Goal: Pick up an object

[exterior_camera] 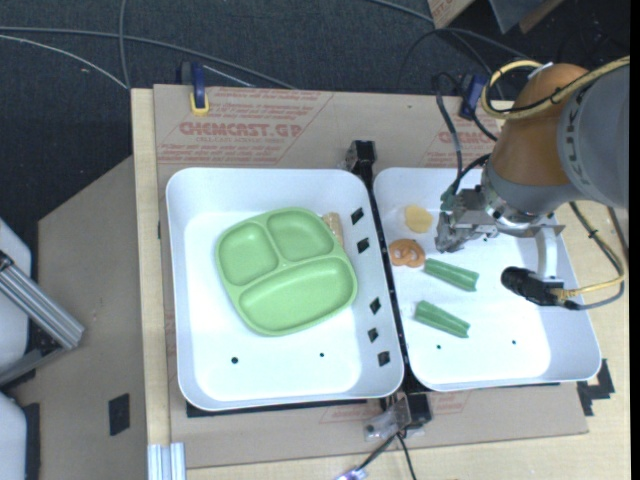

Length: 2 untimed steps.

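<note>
**Two bins, four small items, one arm low over the right bin**

Nearest in the right bin (560, 363) lies one green stick (441, 318); a second green stick (451, 274) lies just behind it; beyond that, one brown ring-shaped piece (405, 254), then one pale yellow piece (418, 218) near the far wall; the gripper (457, 230) hangs just beside these, above the second stick, whether its jaws are wide or narrow I cannot tell; the left bin (200, 358) carries one green divided plate (287, 270); both bins sit on the counter (250, 108).
</note>
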Each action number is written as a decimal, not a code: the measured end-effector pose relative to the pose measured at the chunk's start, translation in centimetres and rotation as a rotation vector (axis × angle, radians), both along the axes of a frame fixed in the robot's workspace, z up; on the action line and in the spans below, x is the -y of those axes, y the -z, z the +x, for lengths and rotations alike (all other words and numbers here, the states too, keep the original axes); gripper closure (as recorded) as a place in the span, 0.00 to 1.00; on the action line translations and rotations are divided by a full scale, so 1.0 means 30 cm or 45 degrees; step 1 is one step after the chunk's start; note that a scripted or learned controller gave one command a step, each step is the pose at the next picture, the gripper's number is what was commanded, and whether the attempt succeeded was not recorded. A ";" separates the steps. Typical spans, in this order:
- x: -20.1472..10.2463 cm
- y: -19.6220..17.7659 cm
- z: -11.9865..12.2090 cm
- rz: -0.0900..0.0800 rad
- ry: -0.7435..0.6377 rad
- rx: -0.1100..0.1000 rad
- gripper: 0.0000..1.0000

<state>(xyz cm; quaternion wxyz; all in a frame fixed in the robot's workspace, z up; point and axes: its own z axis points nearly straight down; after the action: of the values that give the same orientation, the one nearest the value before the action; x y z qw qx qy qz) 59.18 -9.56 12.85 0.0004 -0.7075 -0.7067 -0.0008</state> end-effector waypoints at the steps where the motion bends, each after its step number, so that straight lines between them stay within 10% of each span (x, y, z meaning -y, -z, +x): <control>1: 0.012 -0.209 -0.010 -0.004 -0.002 0.008 1.00; 2: 0.012 -0.255 -0.007 -0.002 -0.002 0.004 1.00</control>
<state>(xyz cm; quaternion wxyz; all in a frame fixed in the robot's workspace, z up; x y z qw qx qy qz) 58.96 -9.92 20.50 -0.0012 -0.7069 -0.7073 -0.0011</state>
